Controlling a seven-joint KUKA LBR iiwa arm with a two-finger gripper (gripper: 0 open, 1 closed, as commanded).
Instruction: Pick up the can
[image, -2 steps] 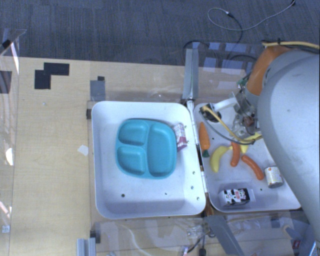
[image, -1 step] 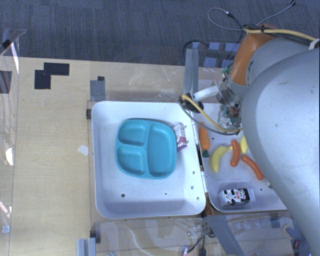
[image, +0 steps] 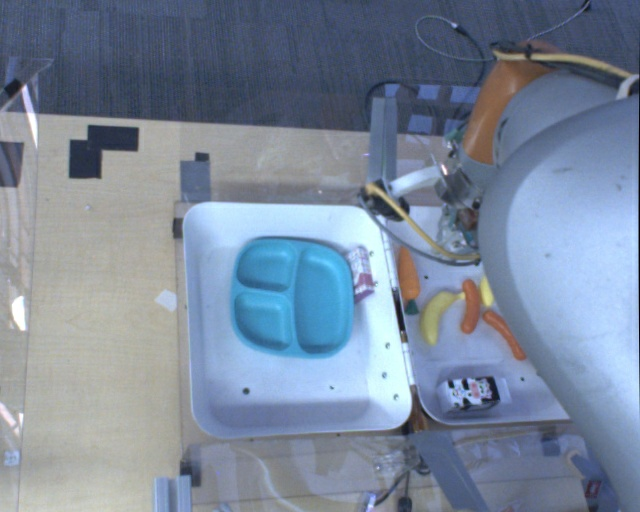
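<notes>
1. can lying on its side in the left bin, jammed right against the right-hand edge of the blue divided plate, close to that bin's right wall.
2. its long axis runs roughly top to bottom in the camera view, tilted a touch.
3. your gripper sits up over the far end of the right bin, under the orange band. you can't tell from here whether it's open or shut, too much cable and arm in the way.
4. so the can lies to the camera's left of the gripper and a bit nearer the camera, across the wall between the bins.
5. my guess: you'd want to close across the short width, and the plate touching one side could block a finger.
6. carrots, banana and a small carton in the right bin aren't in the way.
</notes>
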